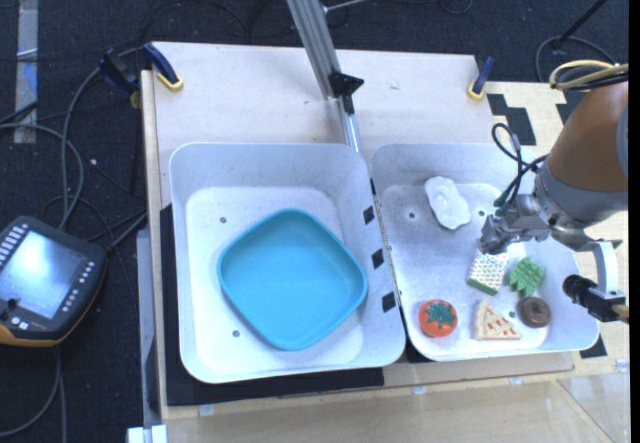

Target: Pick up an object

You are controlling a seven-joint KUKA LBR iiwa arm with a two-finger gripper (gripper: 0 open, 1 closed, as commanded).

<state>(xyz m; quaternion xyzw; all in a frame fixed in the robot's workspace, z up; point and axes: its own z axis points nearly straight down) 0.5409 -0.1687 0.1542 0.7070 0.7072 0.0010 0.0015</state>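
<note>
Hand (497, 239) low over the right bin (400, 193), directly above a green-and-white patterned block (487, 272) lying just on its near side; spread or pressed together, cannot tell. Just right of the block, a green leafy toy (526, 276). Nearer along the bin's near edge, left to right: a red tomato toy (437, 317), a pizza-slice toy (495, 322), a brown doughnut toy (535, 311). Farther and left of the hand, a white crumpled lump (446, 202). In the left bin (200, 181), a blue square dish (291, 277).
</note>
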